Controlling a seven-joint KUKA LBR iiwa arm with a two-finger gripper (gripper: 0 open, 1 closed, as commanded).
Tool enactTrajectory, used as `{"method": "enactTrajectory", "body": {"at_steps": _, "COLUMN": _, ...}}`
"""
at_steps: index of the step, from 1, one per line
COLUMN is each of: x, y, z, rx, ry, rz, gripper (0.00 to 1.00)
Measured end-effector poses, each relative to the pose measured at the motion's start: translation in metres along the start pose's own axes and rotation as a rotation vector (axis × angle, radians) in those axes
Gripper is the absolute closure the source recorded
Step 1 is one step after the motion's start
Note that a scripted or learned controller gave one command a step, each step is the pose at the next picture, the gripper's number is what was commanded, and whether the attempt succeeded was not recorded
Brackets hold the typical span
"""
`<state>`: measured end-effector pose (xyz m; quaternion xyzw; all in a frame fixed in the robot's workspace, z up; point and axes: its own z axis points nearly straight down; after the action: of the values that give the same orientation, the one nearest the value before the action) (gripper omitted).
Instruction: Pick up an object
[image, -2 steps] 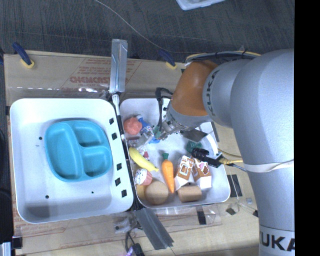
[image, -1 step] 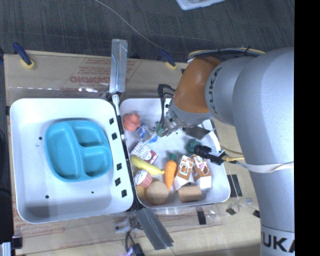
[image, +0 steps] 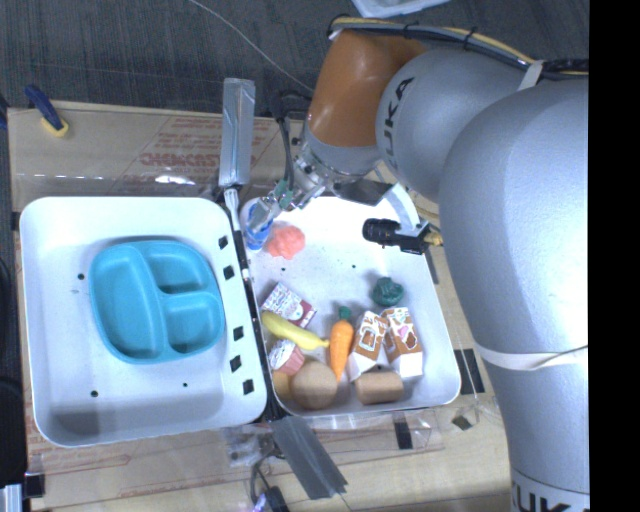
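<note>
My gripper (image: 266, 212) hangs over the far left corner of the right bin (image: 440, 340), below the orange wrist band. A small blue object (image: 256, 238) lies directly under its tip, partly hidden by it. Just to the right rests a pink lumpy toy (image: 286, 242). Nearer the front lie a yellow banana (image: 293, 332), an orange carrot (image: 341, 346), a red-and-white snack packet (image: 286, 300), two small juice cartons (image: 385, 336), a dark green piece (image: 388, 292), a tan potato (image: 314, 385) and a brown block (image: 380, 386).
The left bin (image: 40, 300) holds a blue divided tray (image: 158, 298). A metal divider with black clips (image: 238, 300) runs between the bins. A black fitting (image: 395, 234) juts over the right bin's far edge. The arm's bulk covers the right side.
</note>
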<state>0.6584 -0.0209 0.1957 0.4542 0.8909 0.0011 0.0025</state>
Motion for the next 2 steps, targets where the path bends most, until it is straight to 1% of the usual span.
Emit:
{"method": "enactTrajectory", "body": {"at_steps": 1, "x": 0.0882, "y": -0.0709, "z": -0.0162, "rx": 0.005, "ry": 0.005, "rz": -0.375, "gripper": 1.00}}
{"method": "enactTrajectory", "body": {"at_steps": 2, "x": 0.0881, "y": -0.0710, "z": -0.0160, "rx": 0.005, "ry": 0.005, "rz": -0.375, "gripper": 0.00}}
